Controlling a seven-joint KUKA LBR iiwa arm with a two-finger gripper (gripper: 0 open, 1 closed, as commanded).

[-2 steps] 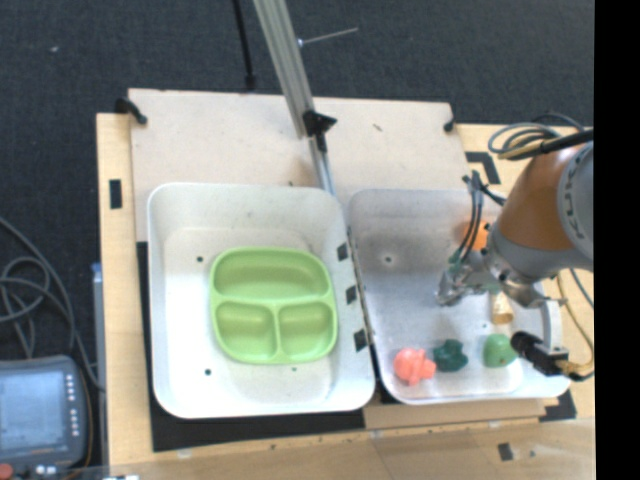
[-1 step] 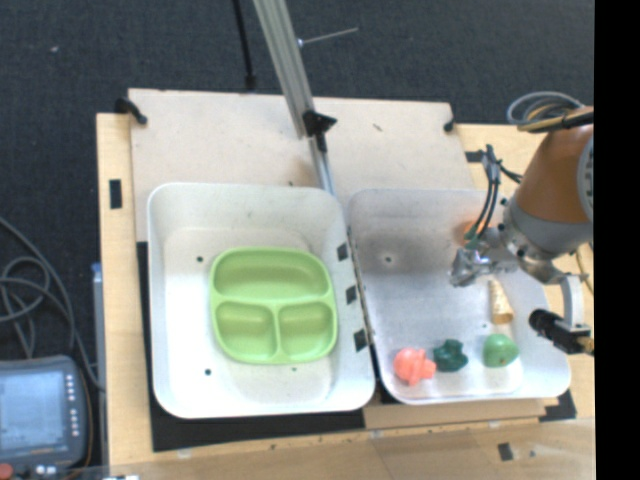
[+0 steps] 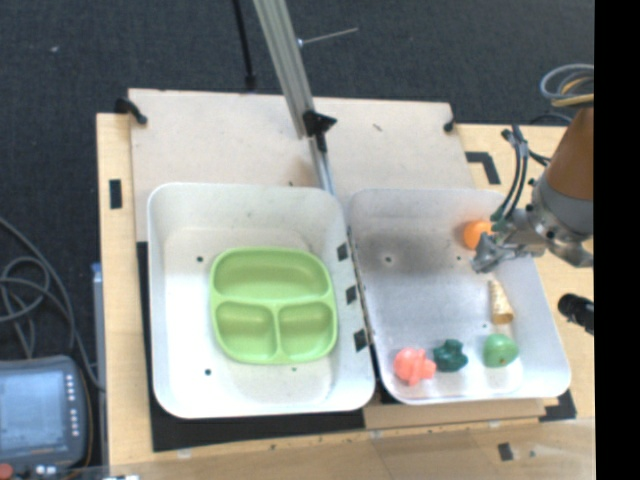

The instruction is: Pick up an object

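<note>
My gripper (image 3: 489,254) hangs over the back right part of the right bin (image 3: 420,268), low above its floor. An orange ball-like thing (image 3: 474,233) lies right beside the gripper, on its far left side and touching or nearly touching it. A tan, cone-like piece (image 3: 500,303) lies just in front of the gripper. Along the bin's front edge sit a pink toy (image 3: 413,365), a dark green toy (image 3: 451,355) and a light green round thing (image 3: 500,350). Nothing shows between the gripper's tips.
The left bin (image 3: 180,258) holds a light green divided plate (image 3: 272,304). A slanted metal post (image 3: 290,63) rises from the bench behind the bins. The grey arm with its orange band (image 3: 575,158) comes in from the right.
</note>
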